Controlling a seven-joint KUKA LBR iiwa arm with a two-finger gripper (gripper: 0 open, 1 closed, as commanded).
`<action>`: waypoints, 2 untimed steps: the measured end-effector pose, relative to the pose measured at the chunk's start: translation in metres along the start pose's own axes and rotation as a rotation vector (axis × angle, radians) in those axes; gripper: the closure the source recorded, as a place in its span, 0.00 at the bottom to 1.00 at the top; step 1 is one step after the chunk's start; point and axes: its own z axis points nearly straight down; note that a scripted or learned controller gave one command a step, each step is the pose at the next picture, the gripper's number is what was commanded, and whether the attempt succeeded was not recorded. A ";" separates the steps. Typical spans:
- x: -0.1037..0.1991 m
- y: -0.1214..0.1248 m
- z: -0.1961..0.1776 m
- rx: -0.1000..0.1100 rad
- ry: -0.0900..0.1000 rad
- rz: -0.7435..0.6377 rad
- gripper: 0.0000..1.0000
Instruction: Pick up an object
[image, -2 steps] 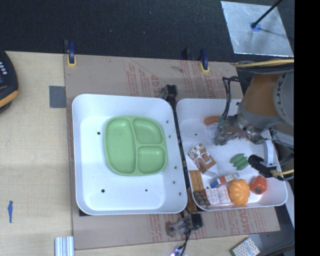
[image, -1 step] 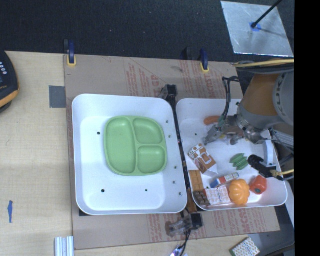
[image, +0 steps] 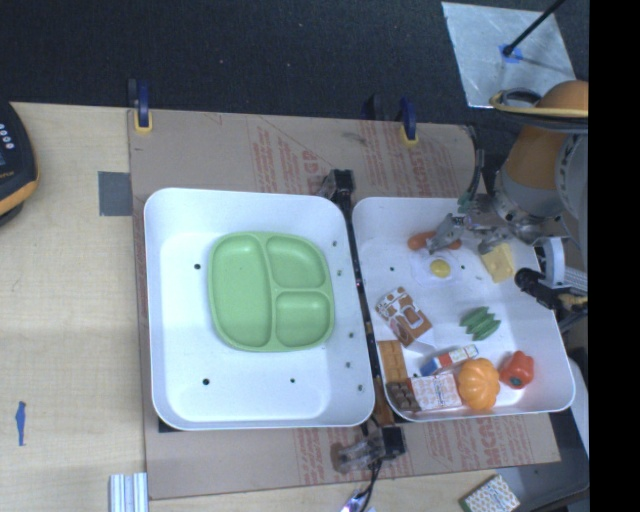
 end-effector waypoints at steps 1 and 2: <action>0.045 -0.050 0.001 0.013 0.005 -0.001 0.00; 0.062 0.003 0.000 0.002 0.003 -0.002 0.00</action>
